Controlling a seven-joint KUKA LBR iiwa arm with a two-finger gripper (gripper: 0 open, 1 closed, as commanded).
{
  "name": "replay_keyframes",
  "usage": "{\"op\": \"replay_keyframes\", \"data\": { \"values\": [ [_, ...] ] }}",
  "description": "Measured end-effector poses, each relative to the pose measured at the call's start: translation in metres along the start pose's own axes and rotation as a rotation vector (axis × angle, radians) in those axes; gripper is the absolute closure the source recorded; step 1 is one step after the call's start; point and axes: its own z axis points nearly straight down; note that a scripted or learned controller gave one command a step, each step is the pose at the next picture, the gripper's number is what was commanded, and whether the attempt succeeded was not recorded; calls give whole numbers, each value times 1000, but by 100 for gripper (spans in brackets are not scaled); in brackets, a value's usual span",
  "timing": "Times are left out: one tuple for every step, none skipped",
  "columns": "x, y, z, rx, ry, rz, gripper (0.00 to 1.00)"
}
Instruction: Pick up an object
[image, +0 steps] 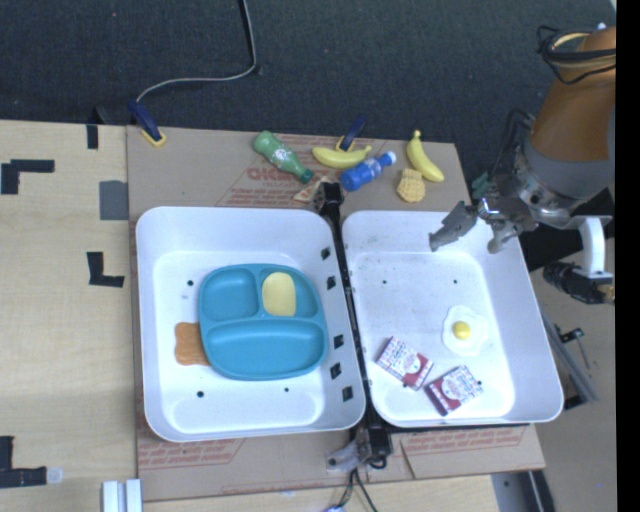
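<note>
We see the grey two-finger gripper (472, 229) hanging over the top right corner of the right shallow white bin (520, 290), its fingers spread apart w/ nothing between them; one dark finger (447, 231) points down-left over the bin floor, the other (497, 238) sits nr the bin's right rim. Above it the arm's orange band (590, 62) shows at the frame's upper right. Below the gripper, well apart from it, lies a toy fried egg, white w/ a yellow yolk (462, 331), flat on the bin floor. Further below and to the left of the egg sit two small red-and-white packets: one (402, 361) nr the bin's middle, the other (456, 388) just beside it, closer to the front rim. Far left of the gripper, the left shallow white bin (165, 260) holds a blue plastic divided plate (262, 325) w/ a pale yellow oval piece (279, 294) in its upper right compartment, and an orange flat piece (188, 344) poking out from under the plate's left edge. Up-left of the gripper, outside the bins on the cardboard, we see a green toy bottle (281, 156), a yellow toy banana (341, 156), a blue toy bottle (366, 171), a second yellow banana (424, 160) and a small yellow ridged piece (410, 186).
</note>
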Motion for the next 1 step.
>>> {"op": "replay_keyframes", "data": {
  "values": [
    [31,-72,86,4,2,1,0]
  ]
}}
